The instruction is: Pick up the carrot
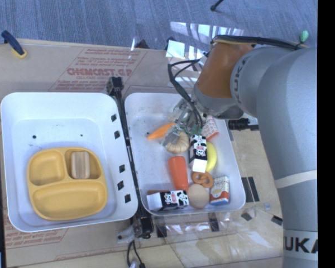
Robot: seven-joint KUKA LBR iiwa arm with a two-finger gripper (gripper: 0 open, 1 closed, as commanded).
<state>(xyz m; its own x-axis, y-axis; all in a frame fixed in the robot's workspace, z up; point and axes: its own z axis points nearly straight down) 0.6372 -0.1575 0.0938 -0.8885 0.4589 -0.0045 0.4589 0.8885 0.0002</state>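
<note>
The carrot (161,131) is a small orange tapered piece lying on the floor of the right bin (142,149), in its upper middle, thin tip pointing left. My gripper (180,121) hangs low over the bin just right of the carrot's thick end and seems to touch or nearly touch it. The grey wrist with its orange band (223,71) comes in from the upper right and hides the bin's far right corner. The carrot still rests on the bin floor.
Crowded around the gripper are a beige bread piece (177,143), cow-patterned cartons (199,147) (173,199), a banana (211,156), an orange-red cylinder (178,173), a pretzel (202,178) and an egg (198,196). The left bin (22,110) holds a yellow divided plate (67,197).
</note>
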